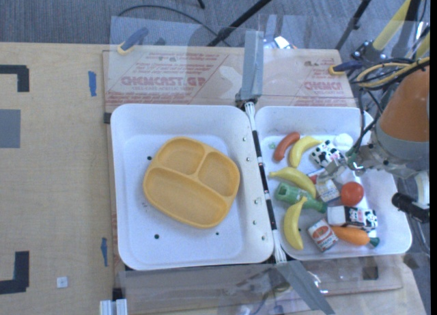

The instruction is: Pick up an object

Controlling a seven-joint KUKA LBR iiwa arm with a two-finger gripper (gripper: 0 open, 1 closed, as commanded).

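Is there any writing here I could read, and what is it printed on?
"CHEMCAST GP": red print on the clear sheet behind the left bin.
More red print on the sheet behind the right bin: too blurred to read.
Labels on the small can: too small to read.

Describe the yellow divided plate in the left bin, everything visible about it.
The yellow divided plate looks like matte plastic, a rounded rectangle with raised ridges splitting it into three compartments: one large along its lower-left side and two smaller toward the upper right. It lies flat, right side up, turned at a slant to the bin walls, near the middle of the left bin. Its compartments hold nothing visible. It rests on the bin's white floor, apart from the walls, with nothing else touching it.
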